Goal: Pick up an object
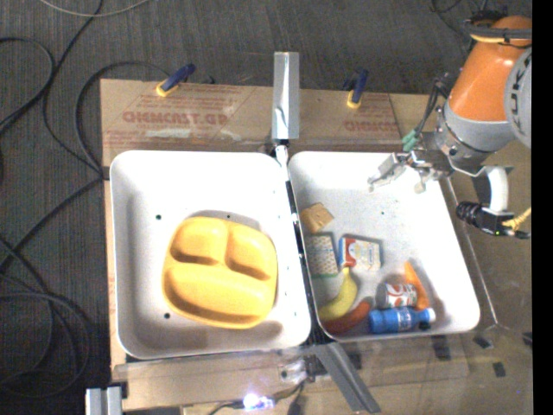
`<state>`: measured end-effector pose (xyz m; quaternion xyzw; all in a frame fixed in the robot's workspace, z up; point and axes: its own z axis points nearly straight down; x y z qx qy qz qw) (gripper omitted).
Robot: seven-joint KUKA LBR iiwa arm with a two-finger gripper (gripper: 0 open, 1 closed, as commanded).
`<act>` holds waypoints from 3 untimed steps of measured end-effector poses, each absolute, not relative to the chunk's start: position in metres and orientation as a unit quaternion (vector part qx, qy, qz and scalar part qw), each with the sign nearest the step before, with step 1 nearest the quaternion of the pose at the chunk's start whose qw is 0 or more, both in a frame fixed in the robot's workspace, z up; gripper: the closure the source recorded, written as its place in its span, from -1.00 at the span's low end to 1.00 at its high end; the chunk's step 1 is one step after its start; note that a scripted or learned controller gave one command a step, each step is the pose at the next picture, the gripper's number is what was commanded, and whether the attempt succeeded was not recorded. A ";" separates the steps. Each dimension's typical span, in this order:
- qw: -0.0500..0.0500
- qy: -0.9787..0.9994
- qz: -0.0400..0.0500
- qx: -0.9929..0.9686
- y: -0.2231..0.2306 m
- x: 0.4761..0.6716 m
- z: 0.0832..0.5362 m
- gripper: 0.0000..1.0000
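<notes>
- Arm (488, 76): grey, with an orange band above the wrist, entering from the upper right.
- Gripper (403, 169): two thin fingers spread apart, pointing left and downward, nothing between them.

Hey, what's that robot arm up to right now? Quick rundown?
Hand open, hovering over the right bin's far corner, holding nothing. Objects untouched: blue bottle, banana, small carton clustered at the near side. Yellow tray in left bin.

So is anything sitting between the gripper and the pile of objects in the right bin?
Nothing visible does. The gripper hangs over the far part of the right bin, above bare floor. The objects, among them a banana and a blue bottle, lie clustered toward the near edge.
</notes>
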<state>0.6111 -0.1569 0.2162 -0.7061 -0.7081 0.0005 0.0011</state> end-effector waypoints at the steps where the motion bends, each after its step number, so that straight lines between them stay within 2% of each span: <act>1: 0.000 -0.644 0.001 -0.765 -0.179 0.622 0.222 -1.00; 2: 0.000 -0.679 0.002 -0.734 -0.174 0.599 0.232 -1.00; 3: -0.001 -0.767 0.001 -0.642 -0.120 0.586 0.326 -1.00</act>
